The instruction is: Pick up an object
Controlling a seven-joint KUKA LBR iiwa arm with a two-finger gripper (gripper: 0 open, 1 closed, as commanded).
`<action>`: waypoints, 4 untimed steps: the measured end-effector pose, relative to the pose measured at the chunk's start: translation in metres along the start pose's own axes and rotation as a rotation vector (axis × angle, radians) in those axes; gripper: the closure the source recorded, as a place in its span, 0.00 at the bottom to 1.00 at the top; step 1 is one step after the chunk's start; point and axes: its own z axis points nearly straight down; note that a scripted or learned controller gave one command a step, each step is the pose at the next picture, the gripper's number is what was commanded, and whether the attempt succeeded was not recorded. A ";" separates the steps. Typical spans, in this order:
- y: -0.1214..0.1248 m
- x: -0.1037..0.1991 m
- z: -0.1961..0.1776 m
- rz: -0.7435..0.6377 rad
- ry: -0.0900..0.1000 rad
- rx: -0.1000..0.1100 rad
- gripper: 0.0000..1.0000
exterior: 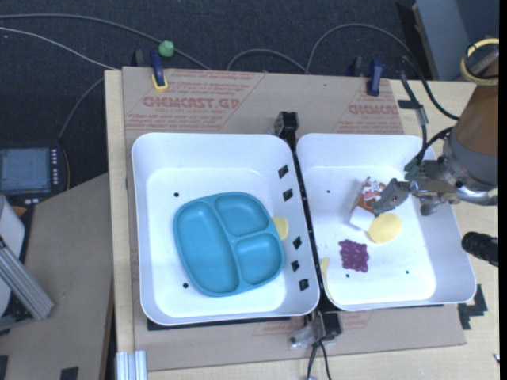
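Right-centre of frame: claw (386, 203) sits low over the right bin (444, 279), arm coming in from the right edge. Can't tell the claw state, too small and dark against the clutter.

Candidate objects are all bunched in that bin's middle:
- brown/white packet (369, 194) at the top of the cluster, just beside or under the claw tip, contact unclear
- pale yellow round piece (385, 229) just below it
- small white block (359, 220) touching the yellow piece's left side
- purple lumpy thing (353, 255) lower left, slightly apart

Left bin (150, 212) carries a blue divided tray (228, 242), flat, filling most of the floor; a yellow bit (280, 228) peeks out at its right edge.

My read: the claw is angled at the packet/yellow cluster because that's the densest target. Risk: tight neighbours, so a grasp may nudge instead of grip. Nothing lifted yet.
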 end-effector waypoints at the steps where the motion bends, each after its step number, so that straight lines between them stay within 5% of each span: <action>1: 0.002 0.000 -0.004 -0.002 -0.001 -0.010 0.00; 4: -0.006 0.009 0.162 0.000 0.000 -0.003 0.00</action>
